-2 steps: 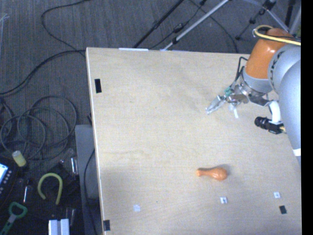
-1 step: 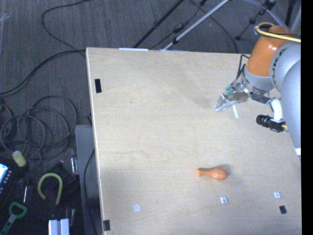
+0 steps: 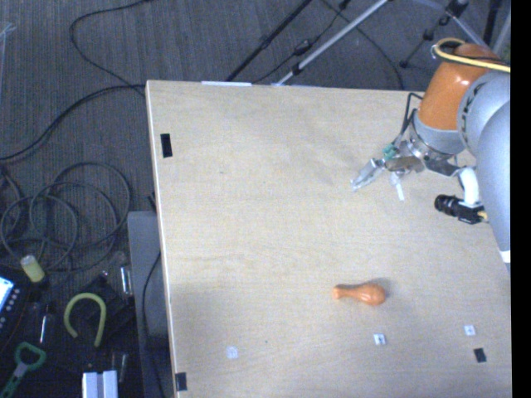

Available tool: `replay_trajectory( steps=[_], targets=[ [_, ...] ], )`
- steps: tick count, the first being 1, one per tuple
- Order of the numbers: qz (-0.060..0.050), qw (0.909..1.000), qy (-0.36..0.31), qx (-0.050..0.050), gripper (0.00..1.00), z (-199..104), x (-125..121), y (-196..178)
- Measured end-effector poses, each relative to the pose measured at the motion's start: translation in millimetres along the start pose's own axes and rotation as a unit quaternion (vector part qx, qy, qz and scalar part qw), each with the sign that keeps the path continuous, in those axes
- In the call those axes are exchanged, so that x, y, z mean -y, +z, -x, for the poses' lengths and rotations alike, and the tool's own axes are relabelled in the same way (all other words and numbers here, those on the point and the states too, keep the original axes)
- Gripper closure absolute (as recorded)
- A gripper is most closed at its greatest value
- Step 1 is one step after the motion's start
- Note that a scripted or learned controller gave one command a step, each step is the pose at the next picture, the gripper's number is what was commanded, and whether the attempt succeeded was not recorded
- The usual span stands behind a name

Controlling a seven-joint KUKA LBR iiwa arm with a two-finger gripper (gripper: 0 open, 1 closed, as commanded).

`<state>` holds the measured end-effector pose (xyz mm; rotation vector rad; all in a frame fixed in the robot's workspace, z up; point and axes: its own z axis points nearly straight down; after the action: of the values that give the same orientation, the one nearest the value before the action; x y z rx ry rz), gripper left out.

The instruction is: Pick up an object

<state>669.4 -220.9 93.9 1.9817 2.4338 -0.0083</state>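
Observation:
An orange, pear-shaped object (image 3: 361, 293) lies on its side on the pale wooden bench top (image 3: 265, 214), toward the lower right. My gripper (image 3: 379, 189) hangs over the right part of the bench, well behind the orange object and apart from it. Its two thin fingers (image 3: 363, 177) are spread open and nothing sits between them. The grey arm with its orange band (image 3: 452, 89) comes in from the right edge.
A small black tag (image 3: 166, 145) sits near the bench's left edge, and small square markers (image 3: 379, 338) dot the front right. Cables (image 3: 66, 214) and tools lie on the floor to the left. Tripod legs (image 3: 357, 23) stand behind the bench.

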Motion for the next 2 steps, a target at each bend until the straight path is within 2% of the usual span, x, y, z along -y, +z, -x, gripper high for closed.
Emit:
replay_trajectory(
  steps=[1, 2],
  targets=[
    [0.0, 0.9995, -0.032, -0.002, 0.0, -28.1, -4.7, 9.9],
    [0.001, 0.9995, -0.032, -0.002, 1.0, -28.5, -5.2, 0.4]
  ],
)
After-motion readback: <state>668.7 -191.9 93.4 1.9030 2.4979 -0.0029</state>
